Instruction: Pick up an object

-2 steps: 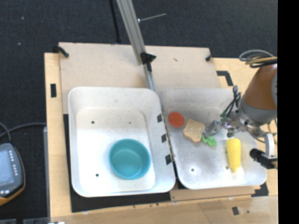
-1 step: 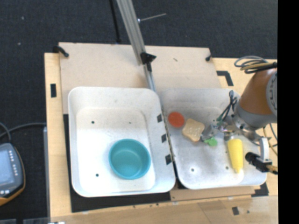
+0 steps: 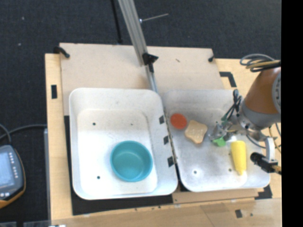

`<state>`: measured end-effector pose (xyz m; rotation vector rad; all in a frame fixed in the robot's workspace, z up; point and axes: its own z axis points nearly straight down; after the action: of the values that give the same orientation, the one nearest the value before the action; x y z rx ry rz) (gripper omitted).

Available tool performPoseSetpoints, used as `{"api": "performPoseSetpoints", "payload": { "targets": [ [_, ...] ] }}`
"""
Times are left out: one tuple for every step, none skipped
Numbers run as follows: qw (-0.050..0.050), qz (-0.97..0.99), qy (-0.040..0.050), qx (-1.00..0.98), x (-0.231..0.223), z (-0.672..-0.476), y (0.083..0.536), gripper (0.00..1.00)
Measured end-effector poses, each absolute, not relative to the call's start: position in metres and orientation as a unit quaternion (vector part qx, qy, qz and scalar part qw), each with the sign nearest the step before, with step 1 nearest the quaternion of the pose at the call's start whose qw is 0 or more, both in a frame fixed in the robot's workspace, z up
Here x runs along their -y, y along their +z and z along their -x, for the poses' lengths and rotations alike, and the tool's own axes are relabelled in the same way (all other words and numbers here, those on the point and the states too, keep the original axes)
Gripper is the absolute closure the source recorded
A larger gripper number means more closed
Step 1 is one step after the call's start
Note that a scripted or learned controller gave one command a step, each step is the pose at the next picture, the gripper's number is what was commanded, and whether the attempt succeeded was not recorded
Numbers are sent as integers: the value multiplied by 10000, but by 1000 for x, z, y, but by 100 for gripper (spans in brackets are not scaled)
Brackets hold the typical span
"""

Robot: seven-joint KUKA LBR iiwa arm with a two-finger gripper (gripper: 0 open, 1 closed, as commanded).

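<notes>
In the right bin [image 3: 203, 178] lie an orange-red round piece [image 3: 178, 121], a tan bread-like chunk [image 3: 196, 132], a small green object [image 3: 218, 141] and a yellow cylinder [image 3: 238, 157]. My gripper [image 3: 221, 131] reaches in from the right and hangs low just above the green object, between the tan chunk and the yellow cylinder. The orange band of the arm [image 3: 262, 96] sits above it. A teal bowl [image 3: 131, 161] rests upright in the left bin [image 3: 90, 108].
A slanted metal pole [image 3: 135, 27] rises from the back of the bench between the bins. Cables [image 3: 255, 60] loop at the far right. A handheld controller [image 3: 9, 171] lies off the bench at left.
</notes>
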<state>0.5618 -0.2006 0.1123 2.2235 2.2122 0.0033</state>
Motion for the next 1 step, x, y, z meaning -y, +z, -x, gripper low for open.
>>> {"api": "performPoseSetpoints", "payload": {
  "targets": [
    [39, -7082, 17, -7060, 206, -561, 176, 100]
  ]
}}
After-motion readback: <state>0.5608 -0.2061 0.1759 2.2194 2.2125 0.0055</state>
